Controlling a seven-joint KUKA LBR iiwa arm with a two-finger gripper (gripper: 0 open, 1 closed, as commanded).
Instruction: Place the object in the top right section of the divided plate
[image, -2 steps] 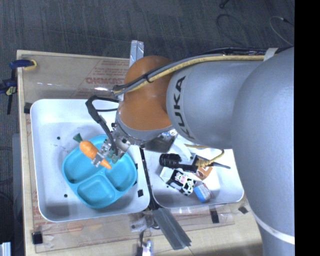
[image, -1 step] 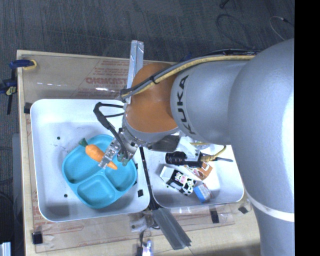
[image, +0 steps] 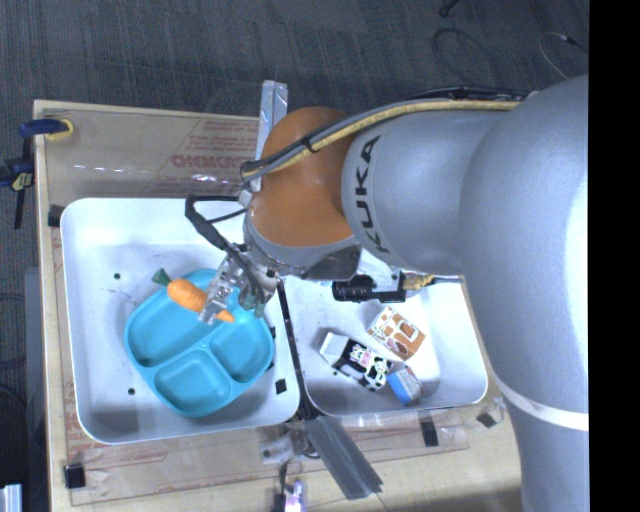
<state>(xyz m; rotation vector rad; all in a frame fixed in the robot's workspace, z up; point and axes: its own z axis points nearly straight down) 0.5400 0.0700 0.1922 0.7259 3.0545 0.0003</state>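
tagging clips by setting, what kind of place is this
Likely a robot lab test bench: a KUKA arm, two white bins on a board, and a toy carrot on a blue divided plate.

The large grey KUKA arm (image: 470, 190) enters from the right of the camera view and spreads across its upper and right parts, its broad rounded links nearest the camera. The black KUKA lettering runs down the link just beside the orange band (image: 300, 185) above the wrist. A yellow-and-black cable follows the top of the arm toward that band, and a thin black cable loops out on the left of the wrist. Below the band the metallic two-finger gripper (image: 222, 300) points down and to the left, its slim fingers (image: 215, 298) set close together
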